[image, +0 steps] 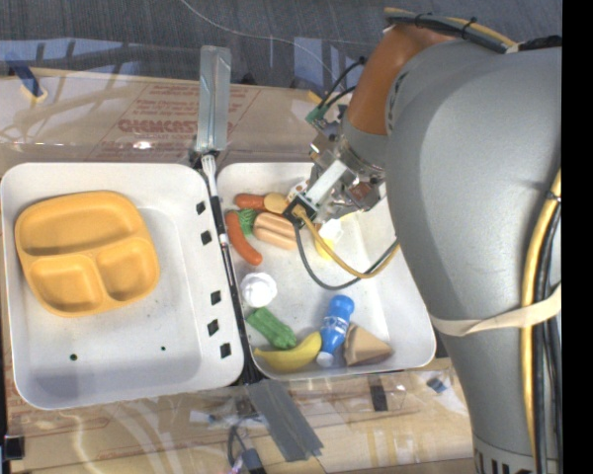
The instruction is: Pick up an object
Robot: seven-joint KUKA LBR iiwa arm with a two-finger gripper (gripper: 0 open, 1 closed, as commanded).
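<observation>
Hot dog (275, 229) sits right under the end effector (304, 208), probably the target; can't tell its grip state.

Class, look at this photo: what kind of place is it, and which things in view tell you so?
Probably a robotics lab bench set up for grasping trials. A grey robot arm reaches over two white bins; one holds toy food such as a banana and a hot dog, the other a yellow divided plate.
</observation>
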